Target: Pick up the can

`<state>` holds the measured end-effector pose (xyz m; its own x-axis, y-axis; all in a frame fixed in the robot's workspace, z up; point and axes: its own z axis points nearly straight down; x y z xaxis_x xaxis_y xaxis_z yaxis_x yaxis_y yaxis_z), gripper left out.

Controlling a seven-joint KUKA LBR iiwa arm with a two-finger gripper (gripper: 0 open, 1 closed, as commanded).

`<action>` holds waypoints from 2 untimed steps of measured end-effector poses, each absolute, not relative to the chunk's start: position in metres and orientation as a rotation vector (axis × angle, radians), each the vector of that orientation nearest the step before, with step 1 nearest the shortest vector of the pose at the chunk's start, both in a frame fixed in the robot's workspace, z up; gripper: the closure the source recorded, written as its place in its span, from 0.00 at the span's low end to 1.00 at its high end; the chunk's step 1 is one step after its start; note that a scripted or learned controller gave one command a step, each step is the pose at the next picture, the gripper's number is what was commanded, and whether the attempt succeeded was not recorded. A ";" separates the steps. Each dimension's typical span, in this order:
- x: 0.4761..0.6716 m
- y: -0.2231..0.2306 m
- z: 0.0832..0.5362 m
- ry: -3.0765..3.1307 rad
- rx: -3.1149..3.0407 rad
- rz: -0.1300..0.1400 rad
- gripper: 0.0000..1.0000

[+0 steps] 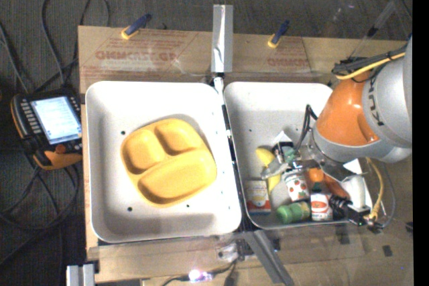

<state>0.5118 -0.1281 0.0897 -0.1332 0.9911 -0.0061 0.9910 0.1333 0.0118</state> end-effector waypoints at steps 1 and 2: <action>0.495 -0.183 0.089 2.378 2.041 0.019 0.00; 0.495 -0.183 0.098 2.376 2.044 0.020 1.00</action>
